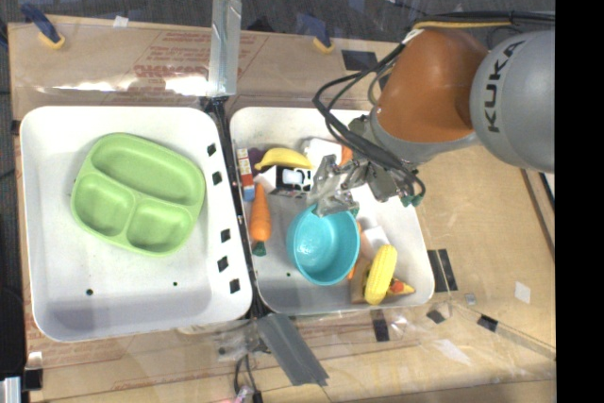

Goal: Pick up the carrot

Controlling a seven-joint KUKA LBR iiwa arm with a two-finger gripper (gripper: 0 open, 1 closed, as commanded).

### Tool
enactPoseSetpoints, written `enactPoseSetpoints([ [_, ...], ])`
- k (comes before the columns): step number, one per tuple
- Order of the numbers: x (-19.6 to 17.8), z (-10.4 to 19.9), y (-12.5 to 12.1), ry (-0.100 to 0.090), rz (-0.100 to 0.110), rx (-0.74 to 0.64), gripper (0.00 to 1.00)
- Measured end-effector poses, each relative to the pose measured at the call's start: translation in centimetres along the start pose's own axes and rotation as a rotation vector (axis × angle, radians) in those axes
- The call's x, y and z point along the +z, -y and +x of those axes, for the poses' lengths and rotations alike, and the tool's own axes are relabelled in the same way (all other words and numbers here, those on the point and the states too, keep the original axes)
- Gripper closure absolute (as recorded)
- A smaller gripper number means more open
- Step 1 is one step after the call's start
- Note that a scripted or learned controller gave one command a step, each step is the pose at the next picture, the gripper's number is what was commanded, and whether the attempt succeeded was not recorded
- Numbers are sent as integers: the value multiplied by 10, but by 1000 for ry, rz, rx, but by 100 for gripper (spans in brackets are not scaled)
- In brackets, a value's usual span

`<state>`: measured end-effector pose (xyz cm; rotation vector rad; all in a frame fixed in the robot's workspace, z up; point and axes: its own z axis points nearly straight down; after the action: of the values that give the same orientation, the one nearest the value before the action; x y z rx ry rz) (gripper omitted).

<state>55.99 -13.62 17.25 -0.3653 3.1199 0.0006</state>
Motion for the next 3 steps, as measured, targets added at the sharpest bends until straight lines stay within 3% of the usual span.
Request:
enactPoseSetpoints([
  [1,-72,-31,-40,5,2,-57,100],
  [2,-58,-41,44,1,1,-361,100],
  [3,-14,-16,44,0,-4,-1262,100],
])
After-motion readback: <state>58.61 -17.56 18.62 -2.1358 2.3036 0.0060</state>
